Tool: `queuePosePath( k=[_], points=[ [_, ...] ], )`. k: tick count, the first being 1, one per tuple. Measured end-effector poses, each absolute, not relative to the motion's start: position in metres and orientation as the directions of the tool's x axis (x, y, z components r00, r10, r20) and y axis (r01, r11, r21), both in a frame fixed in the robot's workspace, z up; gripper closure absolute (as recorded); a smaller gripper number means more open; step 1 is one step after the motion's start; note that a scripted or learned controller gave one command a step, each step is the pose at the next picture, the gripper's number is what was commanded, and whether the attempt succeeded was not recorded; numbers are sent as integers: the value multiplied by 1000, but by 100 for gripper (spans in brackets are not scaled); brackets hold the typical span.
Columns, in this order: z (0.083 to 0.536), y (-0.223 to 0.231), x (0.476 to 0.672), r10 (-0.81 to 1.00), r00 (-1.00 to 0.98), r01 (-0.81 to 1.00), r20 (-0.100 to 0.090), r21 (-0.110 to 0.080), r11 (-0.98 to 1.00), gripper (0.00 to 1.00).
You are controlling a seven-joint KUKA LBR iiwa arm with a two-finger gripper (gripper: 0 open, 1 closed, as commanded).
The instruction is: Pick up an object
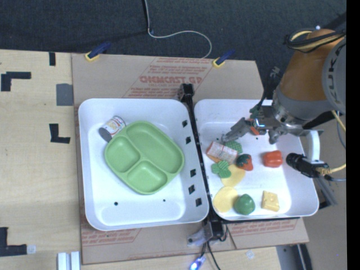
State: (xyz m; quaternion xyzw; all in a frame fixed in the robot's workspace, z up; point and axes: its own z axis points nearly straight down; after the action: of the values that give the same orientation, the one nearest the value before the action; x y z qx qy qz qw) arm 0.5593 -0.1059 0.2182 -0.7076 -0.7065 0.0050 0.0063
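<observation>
Camera view looks down on two white bins, and the gripper hangs low in the right bin, its dark tip just above a small pinkish packet. Whether the jaws are apart or together cannot be told here. The packet lies against a green leafy toy and close to a strawberry, a corn piece and a yellow banana. That crowding is the risk: the jaws may catch two things, or nudge the packet aside. Left bin carries a green divided plate and a small can.
</observation>
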Motion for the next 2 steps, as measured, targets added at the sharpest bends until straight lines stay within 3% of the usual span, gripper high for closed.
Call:
queuePosePath(
  k=[1, 2],
  points=[
    [226, -106, 562, 1000, -2, 1000, 0, -2, 2, 0],
    [165, -97, 561, 1000, -2, 1000, 1, -7, 2, 0]
  ],
)
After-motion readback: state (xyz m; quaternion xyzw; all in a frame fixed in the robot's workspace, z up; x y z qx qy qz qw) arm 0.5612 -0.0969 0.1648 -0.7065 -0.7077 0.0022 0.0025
